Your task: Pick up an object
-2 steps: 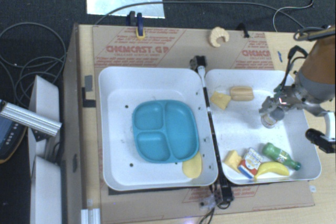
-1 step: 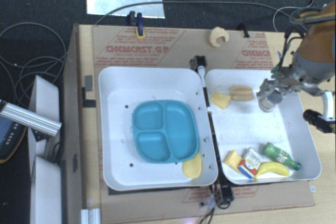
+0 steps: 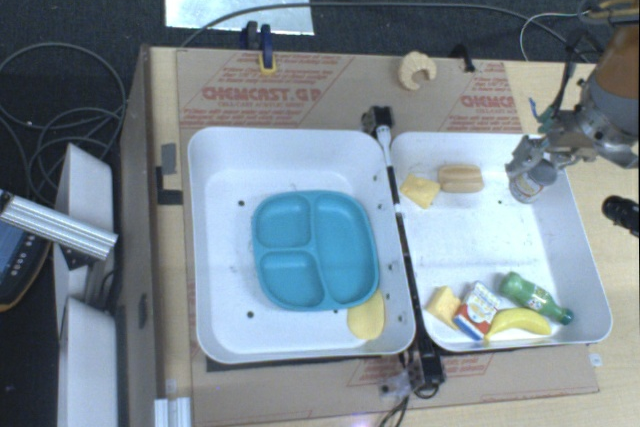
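My gripper [image 3: 527, 181] hangs over the far right part of the right bin [image 3: 560, 225], on the grey arm coming in from the right. A tan bread roll [image 3: 460, 178] and a pale yellow wedge [image 3: 420, 191] lie to its left near the bin's back. At the bin's front edge lie a green bottle [image 3: 535, 299], a yellow banana [image 3: 518, 323], a small red and white carton [image 3: 477, 311] and a yellow block [image 3: 443, 302]. Nothing shows between the fingers.
The left bin [image 3: 225, 215] holds a blue divided plate [image 3: 313, 250] and a yellow piece [image 3: 367, 318] at its front right. A beige object [image 3: 417, 70] lies on the bench behind the bins. Cables run across the back.
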Available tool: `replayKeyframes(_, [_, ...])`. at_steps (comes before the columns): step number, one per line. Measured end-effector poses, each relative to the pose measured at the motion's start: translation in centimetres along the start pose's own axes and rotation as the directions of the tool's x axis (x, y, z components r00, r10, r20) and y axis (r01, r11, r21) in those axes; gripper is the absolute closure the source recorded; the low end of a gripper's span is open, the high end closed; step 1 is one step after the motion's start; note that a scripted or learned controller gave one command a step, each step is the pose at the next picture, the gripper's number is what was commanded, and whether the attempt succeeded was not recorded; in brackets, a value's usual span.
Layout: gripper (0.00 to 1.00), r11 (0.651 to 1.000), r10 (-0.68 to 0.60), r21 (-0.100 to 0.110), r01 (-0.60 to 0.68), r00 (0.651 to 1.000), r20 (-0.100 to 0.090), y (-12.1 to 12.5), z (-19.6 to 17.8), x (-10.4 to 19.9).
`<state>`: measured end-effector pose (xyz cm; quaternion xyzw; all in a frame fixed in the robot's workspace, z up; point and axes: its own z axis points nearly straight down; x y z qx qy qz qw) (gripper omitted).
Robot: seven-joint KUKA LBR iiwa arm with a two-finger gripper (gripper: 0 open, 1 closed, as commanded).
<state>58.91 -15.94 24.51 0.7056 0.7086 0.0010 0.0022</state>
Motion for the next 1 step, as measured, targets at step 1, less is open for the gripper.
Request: replayKeyframes(1, [1.0,1.0,-0.001,0.003,0.001,1.0,-0.003,-0.46,0.62,8.3])
